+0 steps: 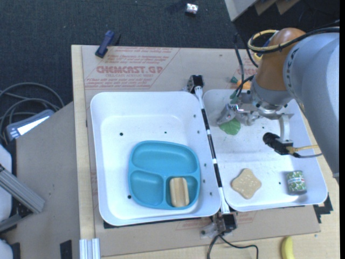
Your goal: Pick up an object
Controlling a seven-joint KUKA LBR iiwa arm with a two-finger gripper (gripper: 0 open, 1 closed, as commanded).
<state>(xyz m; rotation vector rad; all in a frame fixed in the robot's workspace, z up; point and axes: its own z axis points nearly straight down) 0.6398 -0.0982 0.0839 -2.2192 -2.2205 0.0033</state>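
Gripper [235,116], grasp impossible to tell, hangs right of centre beside a flat green scrap [230,127] in a smooth white bin [315,194].

Setting: robotics lab. Evidence: KUKA arm [318,74] over two white bins [145,117] on a paper-masked board [129,69] printed CHEMCAST GP; loose cables [21,96] on dark carpet [54,15].

The left bin [97,144] and the right bin [269,198] are both showing plain white. Left of centre, a divided plate [156,161] is showing sky blue, with a tan block [179,191] on it. In the right half, a green piece [231,127] is glowing bright, a biscuit [246,183] is showing pale tan, and a can [295,182] is wearing mottled green and white. At the upper right the arm [318,74] is showing grey under its orange band [275,63]. The bench [86,74] is showing brown with red lettering.
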